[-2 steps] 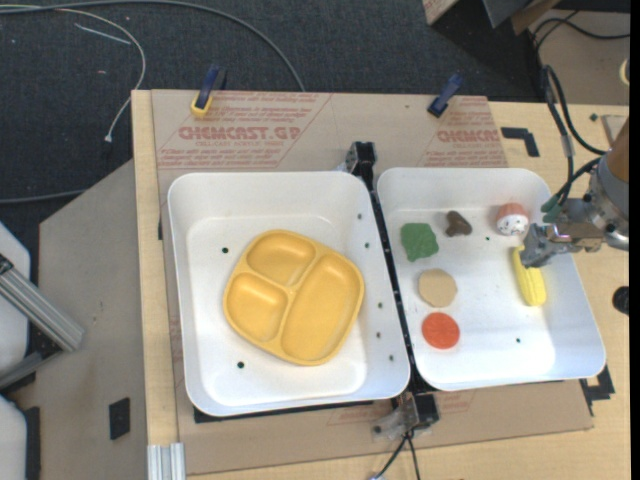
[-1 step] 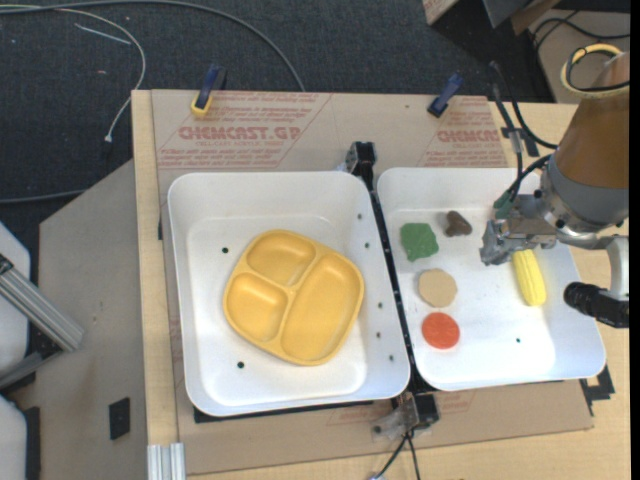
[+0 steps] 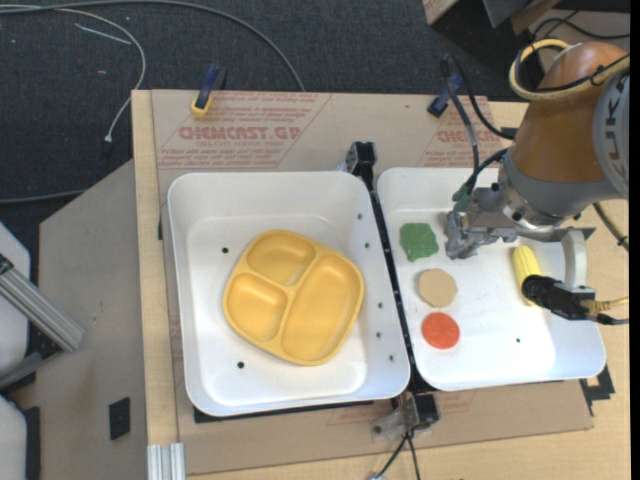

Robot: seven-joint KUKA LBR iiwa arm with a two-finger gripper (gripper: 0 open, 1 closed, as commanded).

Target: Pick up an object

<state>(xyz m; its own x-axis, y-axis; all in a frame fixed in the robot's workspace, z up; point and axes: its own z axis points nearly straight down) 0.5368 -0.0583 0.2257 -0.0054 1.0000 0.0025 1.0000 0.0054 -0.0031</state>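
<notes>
In the right bin (image 3: 500, 363) lie a green block (image 3: 418, 240), a tan round piece (image 3: 437, 288), a red round piece (image 3: 441, 331) and a yellow corn-like piece (image 3: 526, 263). My gripper (image 3: 461, 240) hangs over the bin's upper middle, just right of the green block and above the tan piece. Its fingers point down and I see nothing between them. The wrist hides the bin floor behind it.
A yellow three-compartment plate (image 3: 292, 295) lies in the left bin (image 3: 200, 218). The bins' shared wall (image 3: 385, 268) runs just left of the green block. Cables and a black connector (image 3: 560, 298) trail at the right bin's right side.
</notes>
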